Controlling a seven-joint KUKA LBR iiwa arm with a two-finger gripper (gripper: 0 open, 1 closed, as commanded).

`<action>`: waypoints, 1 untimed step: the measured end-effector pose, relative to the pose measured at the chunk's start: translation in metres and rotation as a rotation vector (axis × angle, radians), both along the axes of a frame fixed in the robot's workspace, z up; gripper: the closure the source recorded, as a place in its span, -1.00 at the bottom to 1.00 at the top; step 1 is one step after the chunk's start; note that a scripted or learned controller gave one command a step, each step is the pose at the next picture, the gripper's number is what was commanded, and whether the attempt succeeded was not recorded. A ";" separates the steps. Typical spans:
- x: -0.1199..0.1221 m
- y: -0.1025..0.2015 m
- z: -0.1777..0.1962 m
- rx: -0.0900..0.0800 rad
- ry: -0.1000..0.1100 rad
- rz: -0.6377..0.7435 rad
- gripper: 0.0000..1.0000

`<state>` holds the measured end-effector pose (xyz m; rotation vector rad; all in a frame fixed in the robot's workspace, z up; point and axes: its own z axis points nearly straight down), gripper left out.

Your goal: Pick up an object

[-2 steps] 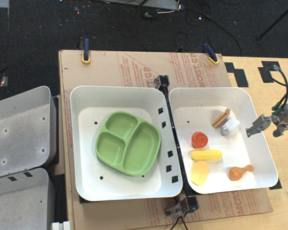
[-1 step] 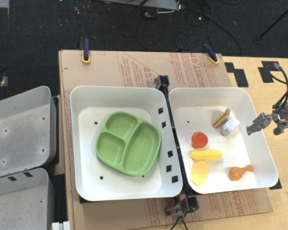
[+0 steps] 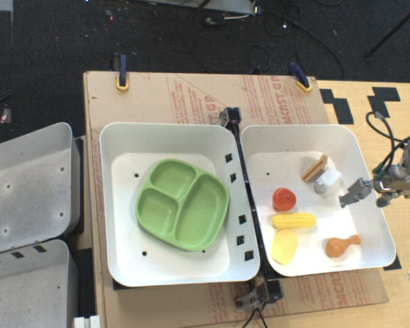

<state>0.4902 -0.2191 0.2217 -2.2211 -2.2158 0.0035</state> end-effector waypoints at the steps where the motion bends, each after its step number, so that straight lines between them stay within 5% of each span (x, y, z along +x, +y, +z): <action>1: -0.010 -0.003 -0.056 0.000 0.000 0.000 -1.00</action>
